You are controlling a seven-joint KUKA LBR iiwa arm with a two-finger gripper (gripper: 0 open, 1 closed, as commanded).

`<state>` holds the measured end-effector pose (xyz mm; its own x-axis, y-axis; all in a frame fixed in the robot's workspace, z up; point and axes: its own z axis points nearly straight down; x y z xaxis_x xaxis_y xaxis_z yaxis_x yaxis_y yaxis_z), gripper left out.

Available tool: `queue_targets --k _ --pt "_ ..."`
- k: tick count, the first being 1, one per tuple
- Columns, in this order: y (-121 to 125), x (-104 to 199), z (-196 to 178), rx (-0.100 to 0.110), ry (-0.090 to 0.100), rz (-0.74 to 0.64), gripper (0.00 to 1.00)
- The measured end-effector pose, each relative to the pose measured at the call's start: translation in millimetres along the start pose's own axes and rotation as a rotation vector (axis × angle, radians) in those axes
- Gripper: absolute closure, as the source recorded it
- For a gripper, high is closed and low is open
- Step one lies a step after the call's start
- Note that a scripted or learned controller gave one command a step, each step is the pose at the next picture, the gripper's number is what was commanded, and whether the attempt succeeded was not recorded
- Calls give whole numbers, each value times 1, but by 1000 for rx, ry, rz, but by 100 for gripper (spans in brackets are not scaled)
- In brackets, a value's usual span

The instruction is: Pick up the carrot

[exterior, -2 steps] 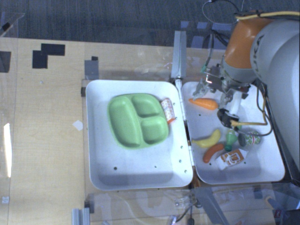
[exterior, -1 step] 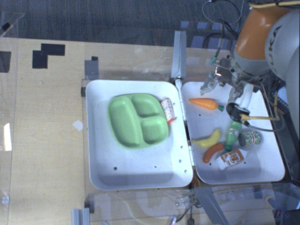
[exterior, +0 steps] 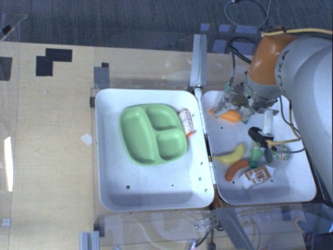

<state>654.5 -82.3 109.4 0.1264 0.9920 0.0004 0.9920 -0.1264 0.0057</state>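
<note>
A: Left to right, quick. Left bin [exterior: 151,197] sits mid-frame and holds a green divided plate [exterior: 153,134], tilted a bit, three compartments with nothing in them. A small red-and-white packet [exterior: 186,123] is wedged against the plate's right edge, near the bin wall.

B: Right bin [exterior: 291,191]?

A: That's where the clutter is. The carrot [exterior: 229,116] lies in its upper left part, orange, on its side. Lower down come a yellow banana [exterior: 231,154], a red-orange sausage-shaped piece [exterior: 237,170], a green bottle-like thing [exterior: 257,154], a small can [exterior: 280,152] and a brown-and-white carton [exterior: 258,175].

B: Gripper?

A: The gripper [exterior: 235,104] is low over the carrot, arm coming in from frame right. It sits right at the carrot's top edge, so placement fits the pick. Can't tell whether it's spread or clamped; the wrist blocks it.

B: Holding it?

A: Can't confirm. The carrot looks to be resting on the bin floor, so I'd call it the approach or grasp step, lift not yet done.
</note>
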Motion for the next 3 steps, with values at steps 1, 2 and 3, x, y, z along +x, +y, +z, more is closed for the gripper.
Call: queue_targets --k 1,2,3 --pt "-43 -31 20 -5 0 -26 0" --pt "-40 -28 7 -13 4 -27 100" --pt "5 27 -97 -1 0 97 100"
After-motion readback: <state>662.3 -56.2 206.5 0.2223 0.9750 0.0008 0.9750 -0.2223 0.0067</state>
